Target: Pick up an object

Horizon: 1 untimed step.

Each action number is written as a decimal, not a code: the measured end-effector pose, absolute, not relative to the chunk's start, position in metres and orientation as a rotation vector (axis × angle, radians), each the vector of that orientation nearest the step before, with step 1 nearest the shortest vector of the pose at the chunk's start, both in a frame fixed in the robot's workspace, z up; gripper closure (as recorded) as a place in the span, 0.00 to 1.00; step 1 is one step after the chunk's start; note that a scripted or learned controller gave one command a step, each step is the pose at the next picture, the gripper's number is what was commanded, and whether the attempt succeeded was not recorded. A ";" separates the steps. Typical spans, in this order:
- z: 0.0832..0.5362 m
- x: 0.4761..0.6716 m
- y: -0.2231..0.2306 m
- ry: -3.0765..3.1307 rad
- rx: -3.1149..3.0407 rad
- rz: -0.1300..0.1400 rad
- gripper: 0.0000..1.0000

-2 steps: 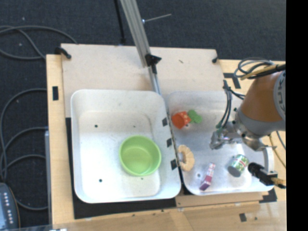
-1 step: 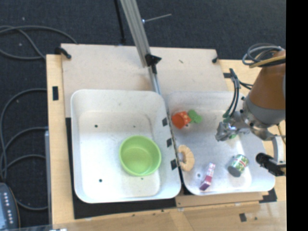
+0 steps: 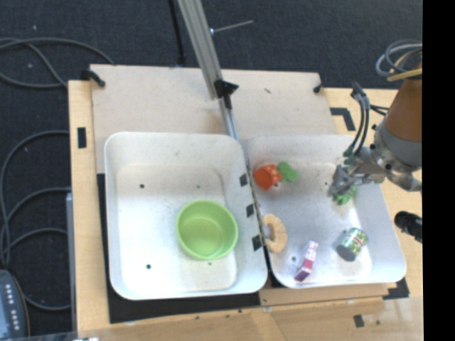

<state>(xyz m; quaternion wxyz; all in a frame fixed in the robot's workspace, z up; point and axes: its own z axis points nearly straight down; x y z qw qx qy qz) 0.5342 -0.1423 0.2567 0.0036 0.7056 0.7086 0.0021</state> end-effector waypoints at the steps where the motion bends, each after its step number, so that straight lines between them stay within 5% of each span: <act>1: 0.259 0.527 -0.099 2.229 2.213 0.003 1.00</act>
